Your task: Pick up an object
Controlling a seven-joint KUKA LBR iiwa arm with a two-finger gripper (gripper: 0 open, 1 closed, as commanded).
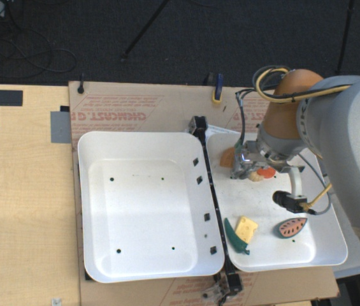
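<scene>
Hovering: fingers (243, 168) state unclear | nearby: yellow block (247, 228), green strip (234, 236), brown object (227, 157)

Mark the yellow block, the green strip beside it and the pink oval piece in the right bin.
Yellow square block (248, 228), camera view, middle of its top face.
Dark green curved strip (234, 236), camera view, mid-length.
Pink oval piece with dark spots (292, 227), camera view, centre.

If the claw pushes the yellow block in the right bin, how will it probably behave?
The yellow block looks flat-sided, so it would probably slide, not roll. It seems small and light, perhaps foam. It touches the green piece, which may move with it.
</scene>
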